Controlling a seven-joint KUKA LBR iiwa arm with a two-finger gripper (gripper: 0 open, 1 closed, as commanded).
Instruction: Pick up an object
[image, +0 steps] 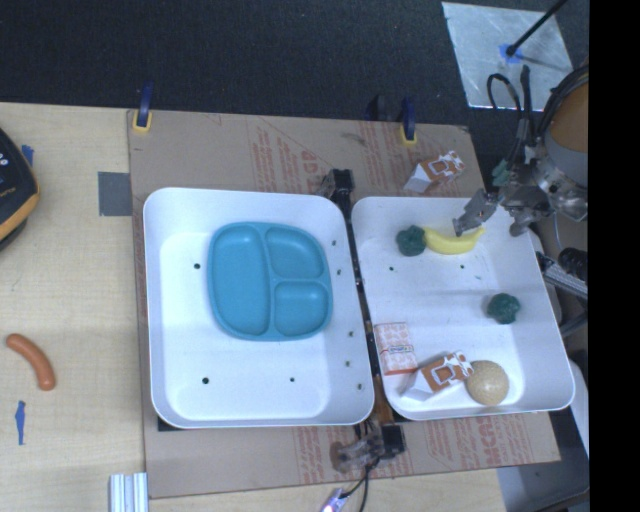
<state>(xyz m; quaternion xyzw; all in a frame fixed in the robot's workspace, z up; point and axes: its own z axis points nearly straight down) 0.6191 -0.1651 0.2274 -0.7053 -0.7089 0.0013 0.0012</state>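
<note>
Nearest me, the front of the right bin (560, 390): a tan round ball (487, 382) sits against the front wall, touching a small orange-and-white carton (443, 372), with a flat printed packet (394, 346) just beside it at the left wall. I judge these have simply collected at the low front edge; crowded like that they make an awkward pick.

Mid-bin, a dark green lump (504, 307) lies alone near the right wall, free on every side.

Far end of the same bin: a yellow banana (452, 241) with a second green lump (411, 240) touching its left tip. The gripper (471, 217) hangs directly over the banana's right end, one finger reaching down to it. I cannot tell whether the fingers are spread or closed (too small and dark), and nothing sits visibly between them, so I log no grasp. The banana looks like the intended target.

The left bin (175, 300) holds a blue divided tray (270, 280), laid flat.

Surface: both bins rest on a brown cardboard sheet (250, 160) clamped at the far edge, over a pale wooden bench (60, 300). A sausage (32, 361) lies loose on the wood, a second carton (435, 171) on the cardboard behind the bins. Beyond, dark floor.
</note>
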